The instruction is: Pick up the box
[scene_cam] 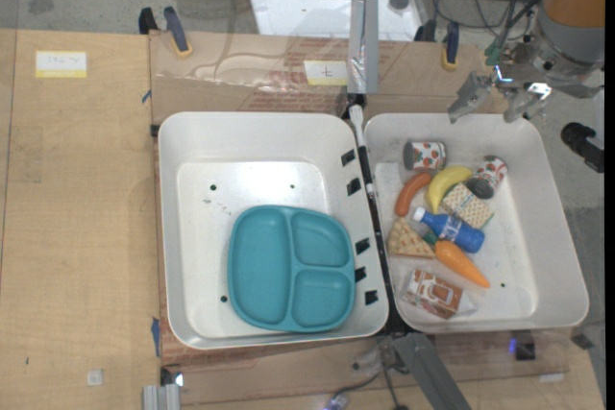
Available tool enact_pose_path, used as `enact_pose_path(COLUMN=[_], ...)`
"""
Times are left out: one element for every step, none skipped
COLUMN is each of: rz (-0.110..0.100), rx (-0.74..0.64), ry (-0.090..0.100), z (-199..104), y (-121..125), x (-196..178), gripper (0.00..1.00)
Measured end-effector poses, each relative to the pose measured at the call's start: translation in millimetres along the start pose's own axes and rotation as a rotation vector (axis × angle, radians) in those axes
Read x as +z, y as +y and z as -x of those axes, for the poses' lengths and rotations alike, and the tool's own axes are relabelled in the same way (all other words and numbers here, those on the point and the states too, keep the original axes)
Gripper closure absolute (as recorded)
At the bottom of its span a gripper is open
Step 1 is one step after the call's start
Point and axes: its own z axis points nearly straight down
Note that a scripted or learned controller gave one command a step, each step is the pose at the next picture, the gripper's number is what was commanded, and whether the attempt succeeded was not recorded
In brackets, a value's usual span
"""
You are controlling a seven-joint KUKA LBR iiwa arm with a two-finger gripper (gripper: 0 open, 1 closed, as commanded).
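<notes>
A small box (468,205) with a tan checkered face lies in the middle of the right bin (548,206), wedged between a banana (446,184) and a blue bottle (454,229). My gripper (495,101) hangs above the right bin's far rim, well behind the box. Its two fingers (467,100) are spread apart and open, with nothing between them.
The right bin also holds a small can (424,154), a red sausage (413,192), a second can (489,174), a cracker wedge (409,241), a carrot (461,264) and a brown wrapped pack (433,293). A teal divided plate (291,269) lies in the left bin (192,206).
</notes>
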Motion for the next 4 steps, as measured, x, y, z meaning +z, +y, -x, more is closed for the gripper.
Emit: enact_pose_path(rz=[0.0,0.018,0.022,0.022], rx=[-0.04,0.069,0.077,0.078], ry=[0.0,-0.002,-0.004,-0.004], z=[-2,-44,-40,-40], y=[-35,-65,-64,-64], x=[154,169,158,158], gripper=[0.0,0.0,1.0,0.0])
